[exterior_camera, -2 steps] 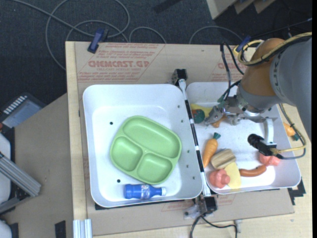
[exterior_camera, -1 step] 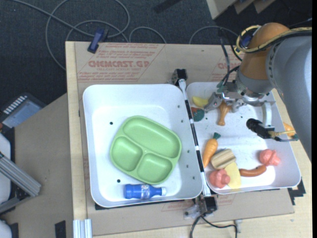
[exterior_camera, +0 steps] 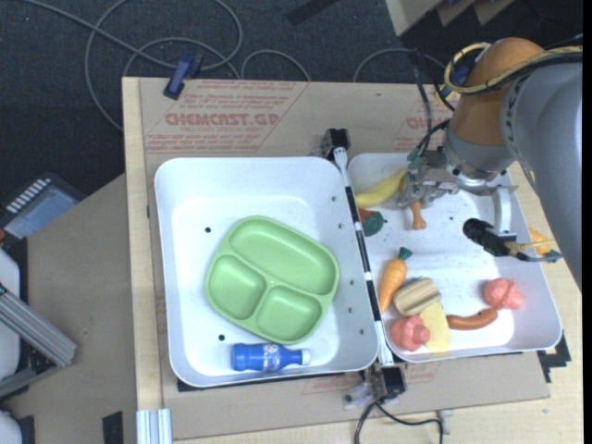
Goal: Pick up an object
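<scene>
My gripper [exterior_camera: 421, 191] is low over the back of the right bin [exterior_camera: 546, 326], just right of a yellow banana [exterior_camera: 381, 191]. A small orange stick-like piece [exterior_camera: 418, 216] lies directly below the gripper, and whether it is held is unclear. Nearer the front lie a carrot [exterior_camera: 392, 280], a tan bun [exterior_camera: 415, 294], a red-brown sausage [exterior_camera: 473, 319], a pink toy [exterior_camera: 502, 293] and a pink and yellow piece [exterior_camera: 418, 331]. A small green and red item [exterior_camera: 371, 220] sits by the divider.
The left bin [exterior_camera: 176, 202] holds a green divided plate [exterior_camera: 271, 278] and a blue bottle [exterior_camera: 268, 357] lying near its front wall. The arm comes in from the upper right, over the right bin's back corner.
</scene>
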Available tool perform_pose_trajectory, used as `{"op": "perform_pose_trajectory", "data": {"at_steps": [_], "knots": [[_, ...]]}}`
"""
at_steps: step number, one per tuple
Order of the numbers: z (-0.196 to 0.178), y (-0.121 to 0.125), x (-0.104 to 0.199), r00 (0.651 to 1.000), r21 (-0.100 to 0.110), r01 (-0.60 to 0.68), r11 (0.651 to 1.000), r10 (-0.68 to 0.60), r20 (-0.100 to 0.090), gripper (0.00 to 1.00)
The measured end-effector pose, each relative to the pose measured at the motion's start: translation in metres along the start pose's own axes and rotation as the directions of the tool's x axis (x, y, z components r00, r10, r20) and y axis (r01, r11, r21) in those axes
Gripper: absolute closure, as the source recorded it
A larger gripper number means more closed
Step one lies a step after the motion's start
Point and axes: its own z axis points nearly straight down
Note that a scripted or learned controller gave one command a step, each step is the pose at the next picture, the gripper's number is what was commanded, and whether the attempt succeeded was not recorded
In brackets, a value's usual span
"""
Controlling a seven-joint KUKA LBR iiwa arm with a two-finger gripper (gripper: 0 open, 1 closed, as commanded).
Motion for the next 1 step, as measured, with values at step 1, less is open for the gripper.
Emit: {"op": "perform_pose_trajectory", "data": {"at_steps": [1], "knots": [[-0.0917, -0.0415, 0.0787, 1.0, -0.004, 0.001, 1.0, -0.001, -0.003, 1.0]]}}
